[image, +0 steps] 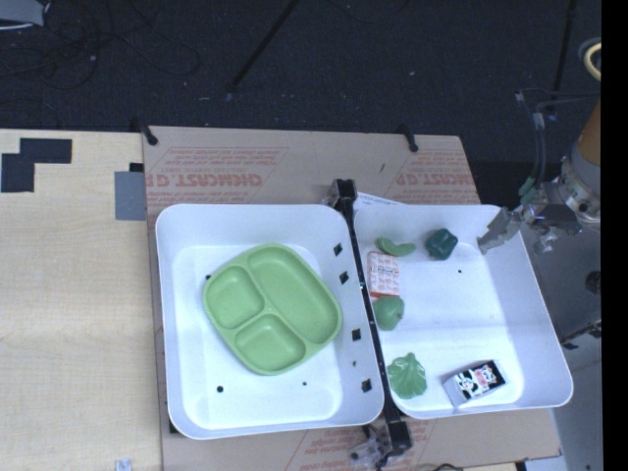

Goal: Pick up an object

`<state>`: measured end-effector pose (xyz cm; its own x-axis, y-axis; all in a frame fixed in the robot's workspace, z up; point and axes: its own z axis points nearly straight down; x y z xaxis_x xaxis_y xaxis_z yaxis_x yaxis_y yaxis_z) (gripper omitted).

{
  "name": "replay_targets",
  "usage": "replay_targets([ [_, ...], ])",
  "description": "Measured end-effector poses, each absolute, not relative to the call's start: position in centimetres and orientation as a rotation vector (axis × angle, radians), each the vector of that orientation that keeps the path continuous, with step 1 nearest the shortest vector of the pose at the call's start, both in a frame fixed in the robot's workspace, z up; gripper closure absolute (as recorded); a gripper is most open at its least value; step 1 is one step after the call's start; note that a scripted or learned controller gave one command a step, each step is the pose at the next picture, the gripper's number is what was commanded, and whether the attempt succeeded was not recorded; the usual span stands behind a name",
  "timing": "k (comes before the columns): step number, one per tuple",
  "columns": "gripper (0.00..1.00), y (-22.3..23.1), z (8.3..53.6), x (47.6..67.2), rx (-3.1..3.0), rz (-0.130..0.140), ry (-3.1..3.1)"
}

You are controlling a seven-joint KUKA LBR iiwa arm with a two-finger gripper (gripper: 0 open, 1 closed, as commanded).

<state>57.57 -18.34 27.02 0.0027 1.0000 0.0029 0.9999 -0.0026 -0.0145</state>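
Objects in the right bin (520,292) lie untouched while the tool (496,234), its state unclear, hovers at the rim, so descending onto one seemingly comes next.

Dark cabled floor (294,47) beyond pale bench (69,312)

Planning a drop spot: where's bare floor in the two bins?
Right bin: open middle, bordered by dark green piece above and box below. Crowded along the divider: card and green items. Left bin: tray fills the centre; only edge strips are free.
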Motion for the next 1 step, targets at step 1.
replay_targets([
  [1, 0.00, -18.31, 27.76, 57.76, -2.220, 0.002, -2.220],
])
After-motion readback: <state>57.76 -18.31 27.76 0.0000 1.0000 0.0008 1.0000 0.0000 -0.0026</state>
